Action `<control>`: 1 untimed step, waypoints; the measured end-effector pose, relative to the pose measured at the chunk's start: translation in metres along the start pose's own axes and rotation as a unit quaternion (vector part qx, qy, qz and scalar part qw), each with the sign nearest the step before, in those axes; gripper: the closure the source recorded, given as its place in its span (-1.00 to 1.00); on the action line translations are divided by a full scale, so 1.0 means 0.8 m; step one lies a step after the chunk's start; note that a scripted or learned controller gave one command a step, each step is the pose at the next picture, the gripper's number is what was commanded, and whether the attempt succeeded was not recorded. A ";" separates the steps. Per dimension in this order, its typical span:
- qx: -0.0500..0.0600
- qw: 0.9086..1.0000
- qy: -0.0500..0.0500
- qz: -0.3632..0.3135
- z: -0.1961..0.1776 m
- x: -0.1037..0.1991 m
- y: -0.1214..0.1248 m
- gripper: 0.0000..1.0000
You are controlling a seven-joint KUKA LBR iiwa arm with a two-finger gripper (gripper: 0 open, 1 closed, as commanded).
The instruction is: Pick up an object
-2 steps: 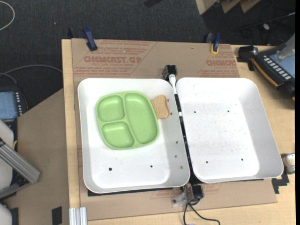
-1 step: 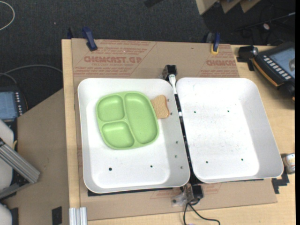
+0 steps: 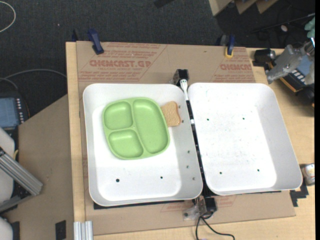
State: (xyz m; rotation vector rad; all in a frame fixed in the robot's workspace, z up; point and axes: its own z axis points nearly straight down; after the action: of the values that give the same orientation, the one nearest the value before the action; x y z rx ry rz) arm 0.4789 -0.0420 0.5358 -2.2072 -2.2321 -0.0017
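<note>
A green divided plate (image 3: pixel 135 128) with three compartments lies in the upper part of the left bin (image 3: pixel 130 186). A small tan piece that looks like a slice of bread (image 3: pixel 171 114) lies flat against the plate's right edge, near the wall between the bins. My gripper (image 3: pixel 283 66) hangs at the far right, outside the right bin (image 3: pixel 240 134) and just beyond its back right corner, well away from both objects. It holds nothing that I can see.
The bins sit side by side on a brown board (image 3: pixel 125 59) clamped at the back by a blue clamp (image 3: pixel 95 41) and a yellow one (image 3: pixel 230 49). Cables run at the front edge (image 3: pixel 205 219). Dark carpet lies beyond the bench.
</note>
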 end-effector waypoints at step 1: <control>0.000 1.000 -0.001 0.001 0.001 0.099 0.001 -1.00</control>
State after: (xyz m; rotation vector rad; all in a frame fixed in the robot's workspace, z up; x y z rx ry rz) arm 0.4791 0.0369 0.5353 -2.2100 -2.2301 -0.0001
